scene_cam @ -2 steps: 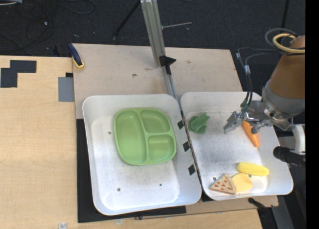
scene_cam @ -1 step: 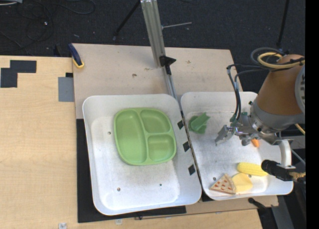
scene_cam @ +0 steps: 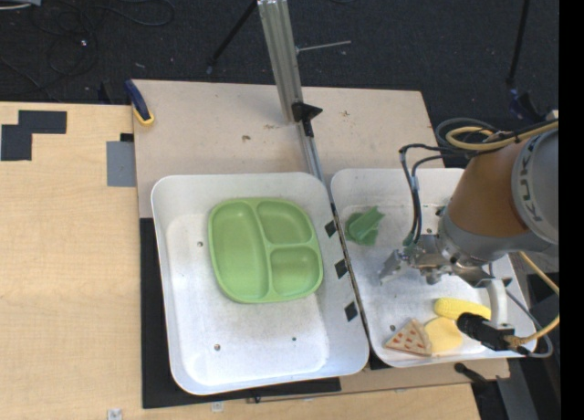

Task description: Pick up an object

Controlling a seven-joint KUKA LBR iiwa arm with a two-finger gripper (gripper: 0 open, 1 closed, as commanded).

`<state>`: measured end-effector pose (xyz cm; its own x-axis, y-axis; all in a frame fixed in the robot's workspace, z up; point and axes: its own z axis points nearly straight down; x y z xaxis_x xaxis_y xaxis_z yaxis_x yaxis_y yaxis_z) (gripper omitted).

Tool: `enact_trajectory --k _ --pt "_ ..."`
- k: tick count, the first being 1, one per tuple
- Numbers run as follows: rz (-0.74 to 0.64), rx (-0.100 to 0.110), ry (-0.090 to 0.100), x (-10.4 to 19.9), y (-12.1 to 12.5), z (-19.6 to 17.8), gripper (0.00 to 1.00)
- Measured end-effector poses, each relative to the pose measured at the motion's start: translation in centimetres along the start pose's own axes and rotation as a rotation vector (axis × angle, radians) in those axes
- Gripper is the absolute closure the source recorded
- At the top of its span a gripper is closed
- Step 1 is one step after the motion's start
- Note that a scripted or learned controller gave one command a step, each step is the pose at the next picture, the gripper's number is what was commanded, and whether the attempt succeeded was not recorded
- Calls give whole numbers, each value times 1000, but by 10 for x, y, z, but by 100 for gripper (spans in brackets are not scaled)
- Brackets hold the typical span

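The small crumpled green object (scene_cam: 365, 225) lies up-left of the metal gripper (scene_cam: 401, 265) in the right white bin (scene_cam: 383, 192); whether its jaws are spread I cannot tell

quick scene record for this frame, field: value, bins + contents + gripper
left bin: holds a green divided plate, three compartments, lying flat
right bin: holds a green object, a pizza-slice toy, a yellow object, a banana-like toy
arm: reaches in from the right, over the right bin
gripper: low over the right bin's middle, nothing seen between its fingers
nearest item to gripper: green object, apart from it
front-corner cluster: pizza slice and yellow object touching
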<state>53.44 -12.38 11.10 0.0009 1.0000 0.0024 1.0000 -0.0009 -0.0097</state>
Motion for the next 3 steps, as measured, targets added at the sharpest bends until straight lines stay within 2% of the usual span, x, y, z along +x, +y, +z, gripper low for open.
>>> enact_trajectory --k 1,2,3 --pt "0 -11 -1 0 2 19 0" --pt "4 -18 0 0 4 7 100" --pt "-2 -10 -2 1 1 -35 100"
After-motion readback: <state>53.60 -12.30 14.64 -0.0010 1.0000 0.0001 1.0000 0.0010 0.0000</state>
